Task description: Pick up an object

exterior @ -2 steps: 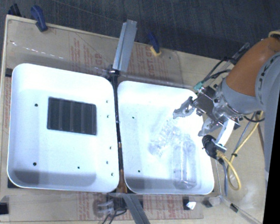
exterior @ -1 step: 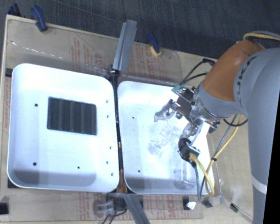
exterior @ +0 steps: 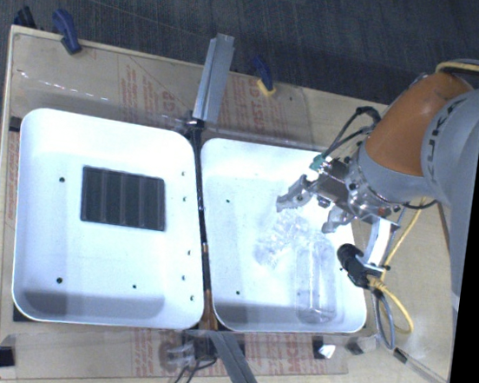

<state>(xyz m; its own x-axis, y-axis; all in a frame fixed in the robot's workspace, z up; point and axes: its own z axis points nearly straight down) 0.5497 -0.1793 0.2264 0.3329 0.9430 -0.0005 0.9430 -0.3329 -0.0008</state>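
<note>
My gripper (exterior: 313, 209) hangs over the upper right part of the right bin (exterior: 225, 303), its two fingers spread apart and open, nothing between them. Just below it lies a crumpled clear plastic object (exterior: 279, 237) on the bin floor. A clear bottle-like object (exterior: 315, 285) lies lengthwise beside it, toward the bin's right front corner. Both are see-through and hard to outline. A dark grey ribbed rectangular block (exterior: 123, 198) lies flat in the middle of the left bin (exterior: 25, 289).
A metal bar (exterior: 212, 78) stands upright behind the seam between the bins, and another bracket (exterior: 233, 369) lies in front of it. Blue clamps (exterior: 66, 30) hold the board's back edge. Cables (exterior: 386, 306) hang from the wrist past the right bin's right wall.
</note>
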